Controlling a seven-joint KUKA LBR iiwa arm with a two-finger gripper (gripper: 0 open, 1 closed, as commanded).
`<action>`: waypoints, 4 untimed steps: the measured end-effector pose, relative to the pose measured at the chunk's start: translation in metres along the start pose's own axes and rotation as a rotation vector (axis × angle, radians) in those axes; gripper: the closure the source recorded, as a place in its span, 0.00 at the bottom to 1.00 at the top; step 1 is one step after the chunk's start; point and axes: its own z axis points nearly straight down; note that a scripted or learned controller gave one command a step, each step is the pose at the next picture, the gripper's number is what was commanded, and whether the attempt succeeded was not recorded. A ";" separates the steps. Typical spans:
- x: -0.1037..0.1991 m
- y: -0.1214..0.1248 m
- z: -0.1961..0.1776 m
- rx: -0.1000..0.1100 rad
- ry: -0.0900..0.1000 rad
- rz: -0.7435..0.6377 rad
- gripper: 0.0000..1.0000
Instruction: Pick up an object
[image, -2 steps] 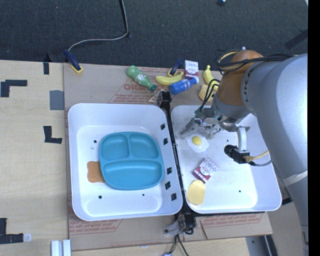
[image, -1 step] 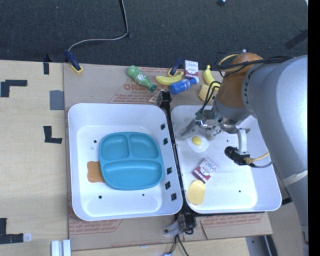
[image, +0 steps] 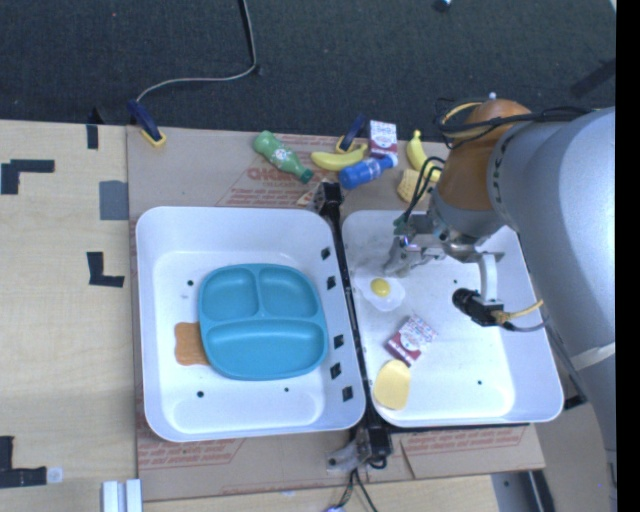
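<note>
My gripper (image: 398, 262) hangs over the upper left part of the right bin (image: 500, 400), just above and right of a fried egg toy (image: 381, 291). Nothing shows between its fingers. A red and white packet (image: 411, 339) lies in the middle of that bin. Below the packet, a yellow lemon-shaped piece (image: 392, 384) rests near the front left corner. The left bin (image: 160, 300) holds a blue divided plate (image: 264, 321) with an orange slice of toast (image: 187, 344) partly tucked under its left edge.
Behind the bins on the cardboard lie a green bottle (image: 280, 156), a banana (image: 338, 158), a blue bottle (image: 362, 172), a small red and white box (image: 383, 134) and a yellow item (image: 413, 152). A black divider (image: 338, 290) runs between the bins. The arm covers the right side.
</note>
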 end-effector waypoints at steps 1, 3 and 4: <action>0.000 0.000 0.000 0.000 0.000 0.000 0.00; 0.003 -0.008 0.011 0.002 0.000 0.001 0.00; 0.004 -0.007 0.000 -0.001 0.000 0.000 1.00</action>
